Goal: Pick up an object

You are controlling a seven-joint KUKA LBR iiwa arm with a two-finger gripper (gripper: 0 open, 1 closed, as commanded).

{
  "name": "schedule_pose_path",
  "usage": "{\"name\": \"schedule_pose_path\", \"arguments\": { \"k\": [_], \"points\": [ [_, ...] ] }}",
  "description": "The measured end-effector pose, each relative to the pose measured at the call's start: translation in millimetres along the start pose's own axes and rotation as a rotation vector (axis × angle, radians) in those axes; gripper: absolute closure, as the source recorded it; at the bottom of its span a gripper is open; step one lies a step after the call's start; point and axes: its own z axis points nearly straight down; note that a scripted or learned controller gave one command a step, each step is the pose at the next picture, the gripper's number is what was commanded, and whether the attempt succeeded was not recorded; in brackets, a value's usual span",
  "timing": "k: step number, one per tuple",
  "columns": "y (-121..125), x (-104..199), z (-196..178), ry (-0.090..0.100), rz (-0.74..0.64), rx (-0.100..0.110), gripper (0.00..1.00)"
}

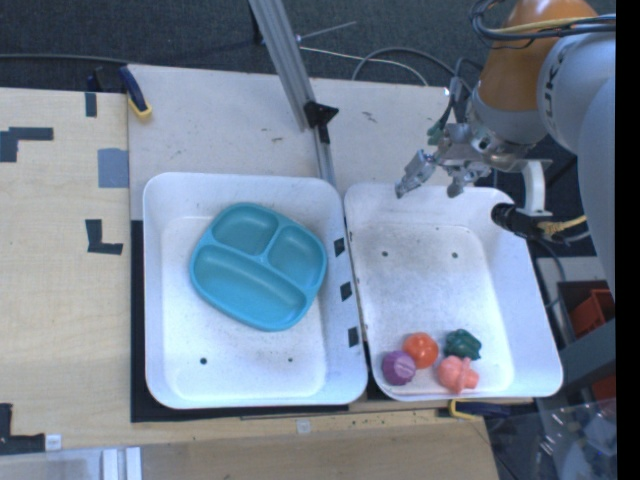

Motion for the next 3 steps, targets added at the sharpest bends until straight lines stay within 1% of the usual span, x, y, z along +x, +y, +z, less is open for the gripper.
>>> {"name": "schedule_pose_path", "arguments": {
  "k": [1, 2, 3],
  "points": [
    [0.0, -0.1, 0.0, 0.000, 0.000, 0.000, 0.00],
    [5.3, -1.5, 62.2, -0.001, 0.000, 0.005, 0.00],
    [3.3, -2.8, 106.4, -0.001, 0.001, 0.004, 0.00]
  ]
}}
